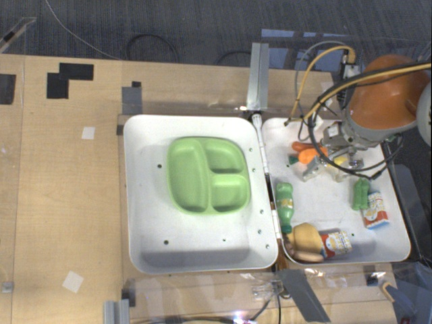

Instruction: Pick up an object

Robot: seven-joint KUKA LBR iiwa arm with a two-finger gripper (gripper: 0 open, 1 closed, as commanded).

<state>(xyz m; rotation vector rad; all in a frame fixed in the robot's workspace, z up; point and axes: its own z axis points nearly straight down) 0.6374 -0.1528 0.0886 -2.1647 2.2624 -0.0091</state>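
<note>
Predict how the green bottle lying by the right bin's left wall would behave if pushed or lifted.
The green bottle lies on its side, so a push would probably roll it. It looks like small plastic, likely light. Its rounded, smooth body may slip between the fingers of the tool.

A pale wooden bench (pixel 61 201) carries two shallow white bins, left (pixel 145 248) and right (pixel 398 245), touching side by side.
</note>
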